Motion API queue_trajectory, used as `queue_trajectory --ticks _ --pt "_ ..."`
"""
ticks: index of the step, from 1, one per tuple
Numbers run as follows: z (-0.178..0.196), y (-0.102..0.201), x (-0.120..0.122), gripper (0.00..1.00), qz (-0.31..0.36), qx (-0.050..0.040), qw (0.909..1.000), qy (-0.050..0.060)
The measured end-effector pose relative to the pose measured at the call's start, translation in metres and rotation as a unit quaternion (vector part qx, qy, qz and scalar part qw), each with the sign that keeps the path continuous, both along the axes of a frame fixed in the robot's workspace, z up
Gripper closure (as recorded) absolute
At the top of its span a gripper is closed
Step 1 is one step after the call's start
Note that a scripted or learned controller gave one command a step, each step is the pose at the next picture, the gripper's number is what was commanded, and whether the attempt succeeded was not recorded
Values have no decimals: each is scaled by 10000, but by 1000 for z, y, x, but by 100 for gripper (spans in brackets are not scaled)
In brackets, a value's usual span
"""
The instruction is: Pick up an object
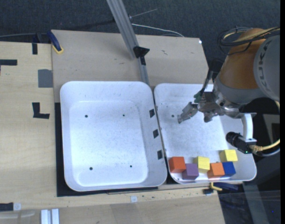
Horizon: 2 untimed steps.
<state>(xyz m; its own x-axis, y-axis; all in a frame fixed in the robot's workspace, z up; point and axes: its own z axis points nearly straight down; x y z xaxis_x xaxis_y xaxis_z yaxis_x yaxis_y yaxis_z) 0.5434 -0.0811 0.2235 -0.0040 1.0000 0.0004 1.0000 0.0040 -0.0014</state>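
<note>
**Pincer over right bin, blocks along near rim**

Pincer (194,114) spread, pinching nothing, above bare floor of right bin (189,90). Well apart, at near rim: orange block (177,164), purple block (191,171), yellow block (204,163), orange block beside blue block (229,168). Left bin (67,125) alongside.

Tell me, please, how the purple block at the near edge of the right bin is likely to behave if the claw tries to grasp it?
The purple block looks like a stiff, flat-faced cube, so it should slide, not roll. It sits tight against the orange block and near the right bin wall, so fingers may struggle to fit around it. Probably light; nudging it may shift its neighbours.
</note>
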Motion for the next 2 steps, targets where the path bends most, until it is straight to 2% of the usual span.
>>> queue_trajectory --ticks 1,2 --pt "18 80 56 0 26 10 10000 -21" --pt "-15 94 67 0 -9 -6 10000 16"
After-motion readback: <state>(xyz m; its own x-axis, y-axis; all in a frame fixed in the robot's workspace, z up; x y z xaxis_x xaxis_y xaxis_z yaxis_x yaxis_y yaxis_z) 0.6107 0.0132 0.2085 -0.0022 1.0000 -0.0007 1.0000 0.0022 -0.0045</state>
